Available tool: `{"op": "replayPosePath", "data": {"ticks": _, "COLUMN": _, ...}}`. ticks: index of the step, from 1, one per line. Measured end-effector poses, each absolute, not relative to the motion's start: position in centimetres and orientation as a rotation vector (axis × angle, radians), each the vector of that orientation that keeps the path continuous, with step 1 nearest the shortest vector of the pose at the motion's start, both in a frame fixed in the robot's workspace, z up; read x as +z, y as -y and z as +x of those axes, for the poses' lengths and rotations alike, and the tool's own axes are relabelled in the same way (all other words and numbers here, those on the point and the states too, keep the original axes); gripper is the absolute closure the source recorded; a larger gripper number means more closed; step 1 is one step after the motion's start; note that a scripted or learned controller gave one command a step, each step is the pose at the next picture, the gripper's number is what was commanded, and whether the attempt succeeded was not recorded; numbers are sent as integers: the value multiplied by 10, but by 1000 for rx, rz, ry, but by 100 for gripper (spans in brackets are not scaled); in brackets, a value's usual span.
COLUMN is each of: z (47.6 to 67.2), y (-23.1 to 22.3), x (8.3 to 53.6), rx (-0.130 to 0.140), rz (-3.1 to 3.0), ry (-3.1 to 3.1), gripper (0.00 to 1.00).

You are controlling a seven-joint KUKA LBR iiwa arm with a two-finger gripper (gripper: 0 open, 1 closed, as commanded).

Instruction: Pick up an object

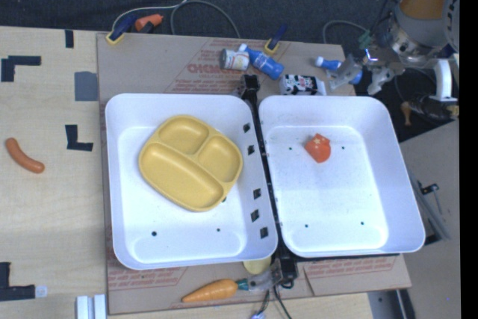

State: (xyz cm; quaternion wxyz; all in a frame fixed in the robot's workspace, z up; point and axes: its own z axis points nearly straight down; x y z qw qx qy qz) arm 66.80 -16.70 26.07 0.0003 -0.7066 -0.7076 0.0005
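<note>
Taking the right bin (373, 235) as the landmark, the scene reads from its near edge outward. Just in front of the bench edge, near the bin's front-left corner, a toy carrot (210, 290) lies on the cardboard, outside either bin. Inside the right bin, toward its back half and well apart from all four walls, sits the small orange-red object (318, 148), the only loose thing there and the likeliest target for the pick; nothing touches it. To the bin's left, touching it along the shared rim, the left bin (119, 183) carries a yellow divided tray (191, 161). Beyond the right bin's back wall a few small bottles and packets (263, 60) lie scattered on the cardboard. Farther still, past the bin's back-right corner and above the bench, the gripper (364, 69) hangs with nothing visibly between its fingers; whether they are spread or pressed together cannot be told at this angle. By my judgement the pick has not begun: the approach, descent, closing and lift all remain.
</note>
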Motion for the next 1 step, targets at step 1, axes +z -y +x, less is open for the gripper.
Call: {"op": "replayPosePath", "data": {"ticks": 1, "z": 600, "y": 199, "x": 148, "rx": 15, "rz": -2218, "ry": 2208, "gripper": 0}}
